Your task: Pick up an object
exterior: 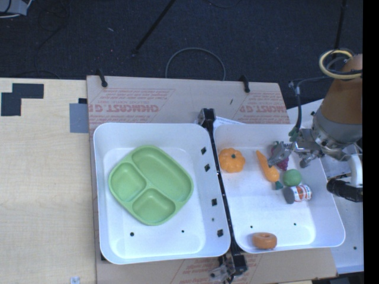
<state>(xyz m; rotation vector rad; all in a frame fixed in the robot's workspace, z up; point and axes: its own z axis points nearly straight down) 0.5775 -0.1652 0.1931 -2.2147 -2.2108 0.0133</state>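
Note:
The right bin point(331, 232) holds several small objects. An orange pumpkin point(231, 160) lies near its left wall. A carrot point(267, 165) lies slanted in the middle, with a green ball point(291, 177) and a small can point(299, 193) just to its right. An orange ring-shaped donut point(264, 240) rests by the front rim. My gripper point(285, 152) hangs low at the bin's far right, just above the carrot's right side and the green ball. Nothing is visibly lifted off the bin floor.
The left bin point(109, 241) holds a green divided plate point(150, 184). A black divider point(216, 182) runs between the two bins. The arm's grey body and orange band point(343, 99) stand over the right bin's far right corner. Cardboard point(177, 102) lies behind the bins.

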